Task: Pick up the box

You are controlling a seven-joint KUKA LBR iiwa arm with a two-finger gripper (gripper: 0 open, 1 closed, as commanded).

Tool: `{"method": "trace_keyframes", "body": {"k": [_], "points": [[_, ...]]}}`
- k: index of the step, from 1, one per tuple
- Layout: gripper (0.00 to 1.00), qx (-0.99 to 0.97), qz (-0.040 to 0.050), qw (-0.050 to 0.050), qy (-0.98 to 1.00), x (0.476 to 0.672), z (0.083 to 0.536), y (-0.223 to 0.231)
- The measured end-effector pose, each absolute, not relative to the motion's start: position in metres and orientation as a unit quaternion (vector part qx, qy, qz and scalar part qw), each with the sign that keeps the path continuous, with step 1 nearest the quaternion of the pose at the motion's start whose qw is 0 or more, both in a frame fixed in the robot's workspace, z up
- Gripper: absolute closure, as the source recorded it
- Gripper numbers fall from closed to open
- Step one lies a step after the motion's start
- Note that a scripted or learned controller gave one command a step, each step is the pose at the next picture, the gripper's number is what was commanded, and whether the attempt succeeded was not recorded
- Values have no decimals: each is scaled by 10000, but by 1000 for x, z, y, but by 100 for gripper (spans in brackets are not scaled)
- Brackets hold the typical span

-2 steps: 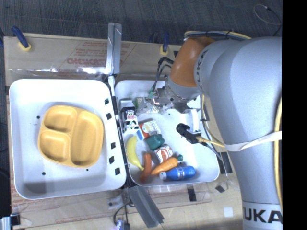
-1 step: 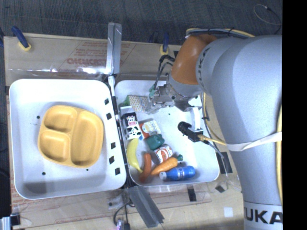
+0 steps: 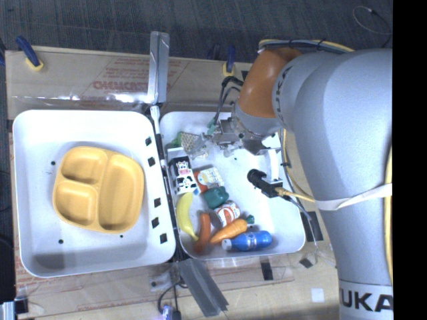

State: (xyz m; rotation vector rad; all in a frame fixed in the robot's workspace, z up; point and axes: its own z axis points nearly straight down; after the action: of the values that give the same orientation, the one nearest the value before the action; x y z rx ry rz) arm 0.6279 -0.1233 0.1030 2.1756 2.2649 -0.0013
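Note:
A small black-and-white patterned box (image 3: 183, 173) lies near the left wall of the right bin (image 3: 293, 235). Just to its right lies a smaller white-and-orange packet (image 3: 209, 176). My gripper (image 3: 223, 139) hangs low over the back of that bin, up and to the right of the box and apart from it. A speckled grey-green item (image 3: 190, 141) lies just left of the gripper. I see nothing held in the gripper.
Closer to the front of the right bin lie a teal block (image 3: 215, 196), a red-and-white can (image 3: 228, 212), a banana (image 3: 185, 213), a carrot (image 3: 230, 230), a red sausage (image 3: 205, 225) and a blue bottle (image 3: 250, 241). The left bin (image 3: 27, 245) holds a yellow divided plate (image 3: 99, 187).

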Motion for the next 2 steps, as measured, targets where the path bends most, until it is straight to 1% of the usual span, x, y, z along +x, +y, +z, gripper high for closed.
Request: {"method": "trace_keyframes", "body": {"k": [1, 2], "points": [[100, 6914, -1, 6, 7224, 629, 113, -123], [100, 7212, -11, -17, 6927, 507, 91, -211]]}}
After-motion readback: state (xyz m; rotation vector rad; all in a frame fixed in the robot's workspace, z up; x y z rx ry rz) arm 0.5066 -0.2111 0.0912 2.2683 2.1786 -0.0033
